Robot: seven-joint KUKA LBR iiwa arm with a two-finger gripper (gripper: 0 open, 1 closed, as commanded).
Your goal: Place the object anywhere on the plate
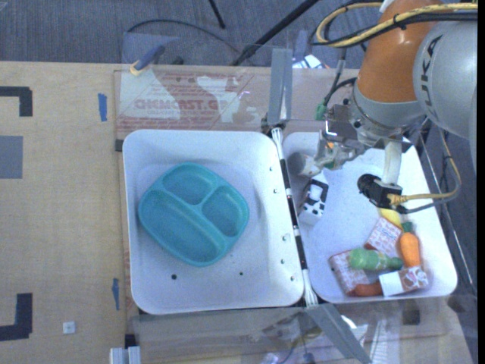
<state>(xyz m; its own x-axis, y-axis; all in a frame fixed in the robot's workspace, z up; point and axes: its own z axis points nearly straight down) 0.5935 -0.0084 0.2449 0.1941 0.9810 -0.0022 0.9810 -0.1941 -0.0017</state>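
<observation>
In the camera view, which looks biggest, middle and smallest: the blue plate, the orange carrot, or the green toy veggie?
1. Blue plate, by far the largest.
2 and 3. Green toy veggie and orange carrot look about alike in size, so I won't rank them.

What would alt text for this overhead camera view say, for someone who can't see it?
A grey and orange robot arm reaches from the right over the right white bin, where toy foods including a carrot are piled in the near corner. In the left white bin lies a teal divided plate.
</observation>
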